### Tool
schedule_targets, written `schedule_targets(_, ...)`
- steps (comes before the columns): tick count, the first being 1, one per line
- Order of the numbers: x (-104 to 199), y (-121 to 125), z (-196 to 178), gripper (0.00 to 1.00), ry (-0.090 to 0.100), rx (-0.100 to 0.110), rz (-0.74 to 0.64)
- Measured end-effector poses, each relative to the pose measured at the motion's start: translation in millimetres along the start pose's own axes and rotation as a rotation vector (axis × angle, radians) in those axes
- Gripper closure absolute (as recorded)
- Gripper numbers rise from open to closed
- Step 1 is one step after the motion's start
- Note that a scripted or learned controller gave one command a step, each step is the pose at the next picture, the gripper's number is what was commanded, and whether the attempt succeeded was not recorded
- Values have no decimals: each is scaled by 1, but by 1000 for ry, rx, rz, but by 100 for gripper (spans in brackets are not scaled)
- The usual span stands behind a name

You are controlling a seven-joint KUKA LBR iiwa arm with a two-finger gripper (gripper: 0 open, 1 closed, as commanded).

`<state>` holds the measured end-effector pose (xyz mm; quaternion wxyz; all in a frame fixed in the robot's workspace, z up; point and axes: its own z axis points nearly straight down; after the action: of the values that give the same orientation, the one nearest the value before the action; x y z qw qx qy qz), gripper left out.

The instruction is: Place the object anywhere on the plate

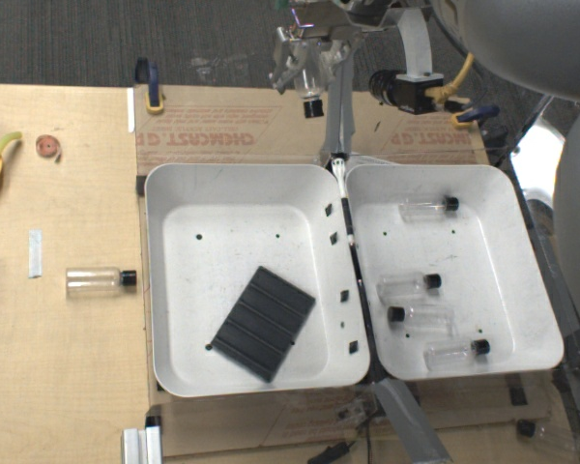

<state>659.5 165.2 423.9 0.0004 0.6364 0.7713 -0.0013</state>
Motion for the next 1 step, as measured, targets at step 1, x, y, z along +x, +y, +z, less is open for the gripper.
schedule_targets(1, 57, -41, 82, 100, 0, 3, -52)
